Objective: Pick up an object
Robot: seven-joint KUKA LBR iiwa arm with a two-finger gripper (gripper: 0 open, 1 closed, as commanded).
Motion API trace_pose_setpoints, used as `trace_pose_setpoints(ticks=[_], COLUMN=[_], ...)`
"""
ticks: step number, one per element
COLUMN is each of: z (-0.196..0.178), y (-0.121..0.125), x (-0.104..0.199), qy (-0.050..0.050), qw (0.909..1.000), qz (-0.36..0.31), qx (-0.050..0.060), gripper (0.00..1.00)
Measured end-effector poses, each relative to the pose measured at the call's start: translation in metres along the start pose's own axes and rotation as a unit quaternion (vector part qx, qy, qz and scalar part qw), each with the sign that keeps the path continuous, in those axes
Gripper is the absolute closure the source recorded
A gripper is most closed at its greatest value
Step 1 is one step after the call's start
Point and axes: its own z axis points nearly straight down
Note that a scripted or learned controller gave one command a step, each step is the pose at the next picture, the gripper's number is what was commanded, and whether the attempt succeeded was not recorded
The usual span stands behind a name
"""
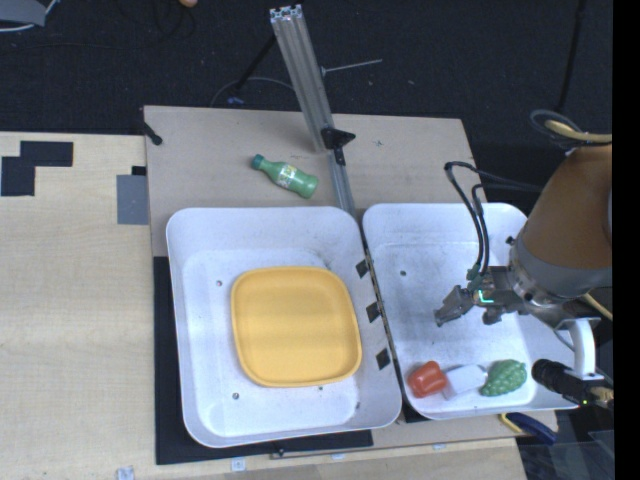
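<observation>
The arm comes in from the right edge of the frame, its orange band showing at mid-right, and carries the gripper (452,311) over the right bin (420,238), at about the bin's middle height and somewhat right of its centre. The dark fingers point toward the lower left; whether they stand apart or together cannot be told from this slant, and nothing is seen between them.

The candidate things lie in a row along the lower edge of the right bin, below the gripper and apart from it. A red pepper-like piece (428,377) sits lower left of the gripper. Just to its right lies a small white object (464,379), touching or nearly touching the red one. Further right sits a green bumpy object (503,377), like a bunch of grapes, close beside the white one, lower right of the gripper.

The left bin (200,258) holds a yellow square plate (296,325) lying flat near its centre. A green bottle (286,175) lies on its side on the bench (400,158) above the left bin, in the upper middle of the frame, beside a slanted aluminium rail (308,63).
</observation>
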Motion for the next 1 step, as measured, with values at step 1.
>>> trace_pose_setpoints(ticks=[1], z=[0.0], y=[0.0], x=[0.0], qy=[0.0], qw=[1.0], qz=[0.0], qx=[0.0], gripper=[0.0])
